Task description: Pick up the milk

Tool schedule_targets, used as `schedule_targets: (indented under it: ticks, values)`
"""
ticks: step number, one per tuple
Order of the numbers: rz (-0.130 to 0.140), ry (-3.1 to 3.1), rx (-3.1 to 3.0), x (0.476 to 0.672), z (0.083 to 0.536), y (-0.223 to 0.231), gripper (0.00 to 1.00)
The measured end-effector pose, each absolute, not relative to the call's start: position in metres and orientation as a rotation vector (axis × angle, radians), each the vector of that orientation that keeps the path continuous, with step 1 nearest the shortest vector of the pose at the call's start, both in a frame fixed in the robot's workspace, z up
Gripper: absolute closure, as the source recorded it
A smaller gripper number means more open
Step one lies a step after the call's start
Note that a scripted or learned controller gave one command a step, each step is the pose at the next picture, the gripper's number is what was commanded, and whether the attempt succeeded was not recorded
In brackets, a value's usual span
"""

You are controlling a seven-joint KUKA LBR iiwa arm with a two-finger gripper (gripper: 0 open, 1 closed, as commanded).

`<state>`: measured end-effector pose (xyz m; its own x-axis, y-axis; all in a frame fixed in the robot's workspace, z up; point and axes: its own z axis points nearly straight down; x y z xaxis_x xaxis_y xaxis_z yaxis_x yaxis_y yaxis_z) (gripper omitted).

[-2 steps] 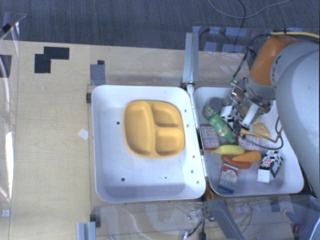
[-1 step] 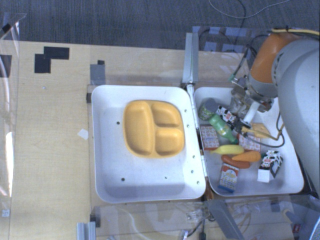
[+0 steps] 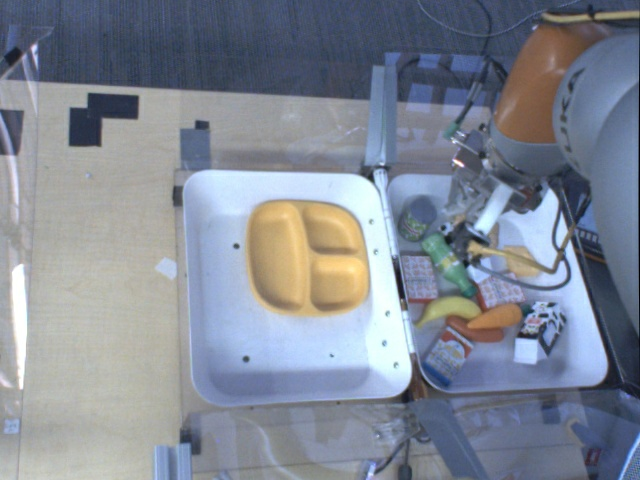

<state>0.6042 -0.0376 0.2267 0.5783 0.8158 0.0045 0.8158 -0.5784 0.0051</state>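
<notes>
The milk (image 3: 541, 327) is a small carton with black and white cow patches. It lies on its side near the front right corner of the right bin (image 3: 585, 368). My gripper (image 3: 463, 232) hangs over the back middle of that bin, just above a green bottle (image 3: 447, 256), well to the back left of the milk. Nothing of the milk is between its fingers. The grey arm with its orange band (image 3: 530, 78) reaches in from the upper right.
Around the milk lie a carrot (image 3: 495, 317), a banana (image 3: 447, 310), two red packets (image 3: 419, 276), an orange-and-white carton (image 3: 449, 354), a tin can (image 3: 415, 218) and a yellow item (image 3: 522, 260). The left bin (image 3: 215, 298) holds a yellow divided plate (image 3: 305, 256).
</notes>
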Motion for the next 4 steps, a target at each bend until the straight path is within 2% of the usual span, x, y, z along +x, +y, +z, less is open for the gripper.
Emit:
schedule_targets:
  ticks: [1,2,3,4]
  values:
    - [0.008,0.661,3.07,0.648,0.272,-0.027,1.0]
    - [0.006,0.662,3.07,0.648,0.272,-0.027,0.0]
    - [0.001,0.866,3.02,0.61,0.186,-0.08,0.0]
    - [0.004,0.579,3.087,0.647,0.134,-0.104,0.0]
